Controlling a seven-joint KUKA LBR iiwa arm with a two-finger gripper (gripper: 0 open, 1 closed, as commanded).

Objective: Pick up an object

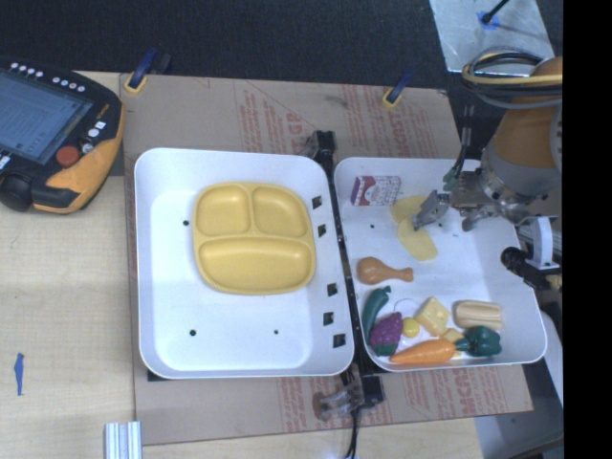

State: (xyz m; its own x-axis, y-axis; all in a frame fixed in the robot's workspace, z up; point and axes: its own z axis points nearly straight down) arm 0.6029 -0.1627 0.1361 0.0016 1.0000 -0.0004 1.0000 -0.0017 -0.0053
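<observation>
Here, the hand (449, 208) is seen low over the right bin (516, 299), its fingers spread apart with nothing between them, just beside a pale yellow slice (415, 237). Toy foods, among them a drumstick (383, 273) and a carrot (424, 354), are gathered along the bin's near side, while a yellow divided plate (254, 236) is set in the left bin (167, 314).

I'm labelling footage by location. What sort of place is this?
Probably a robotics lab bench: a robot arm reaches over two white bins, toy food fills one, and a teach pendant lies nearby.

Pale yellow flat piece (416, 229) lies in right bin (516, 285).
</observation>
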